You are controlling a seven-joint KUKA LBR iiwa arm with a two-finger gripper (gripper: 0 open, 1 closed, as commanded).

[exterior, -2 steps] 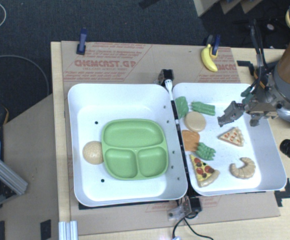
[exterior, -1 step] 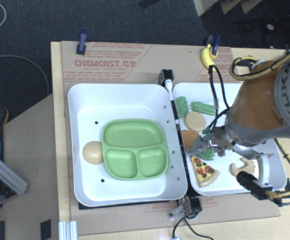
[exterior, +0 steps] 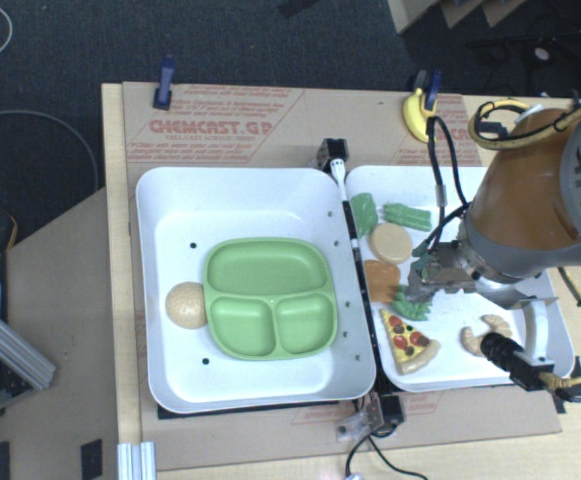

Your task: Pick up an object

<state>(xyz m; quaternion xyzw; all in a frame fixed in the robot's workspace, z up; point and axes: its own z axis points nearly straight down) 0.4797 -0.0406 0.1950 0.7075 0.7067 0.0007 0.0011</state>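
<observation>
My gripper [exterior: 417,286] reaches down into the right bin [exterior: 545,353], over a green toy piece [exterior: 411,305] beside an orange-brown piece [exterior: 380,278]. Around it lie a tan round piece [exterior: 391,242], a green piece [exterior: 363,212], a light green piece [exterior: 407,216], a pizza slice [exterior: 408,341] and a tan-and-brown piece [exterior: 488,338]. The arm's body hides the fingertips.
The left bin [exterior: 165,208] holds a green divided tray [exterior: 269,296] and a beige ball [exterior: 185,305] at its left. A yellow object [exterior: 415,113] sits on the board behind the right bin. Cables run along the arm.
</observation>
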